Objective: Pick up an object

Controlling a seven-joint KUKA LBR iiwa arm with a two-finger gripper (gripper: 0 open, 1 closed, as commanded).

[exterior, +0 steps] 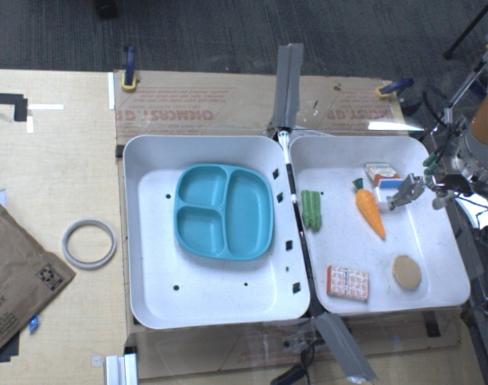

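bins sit side by side on the bench: the left shallow white bin point(147, 239) holds a turquoise plastic divided plate point(225, 212) with three compartments, lying flat near its middle. the right shallow white bin point(436, 295) holds a small green ridged pickle-like piece point(311, 210) close to its left wall, an orange toy carrot with a green top point(369, 209) lying at a slant near the middle, a small white and red box point(381, 172) toward the far side, a red patterned flat packet point(348, 283) near the front, and a tan round cookie-shaped disc point(406, 272) at the front right. the two-finger gripper point(404, 192) reaches in from the right, just beside the carrot and the small box; whether its fingers are spread or closed i cannot tell, and nothing seems caught in them. a grey tape ring point(89, 242) lies on the bench left of the bins.
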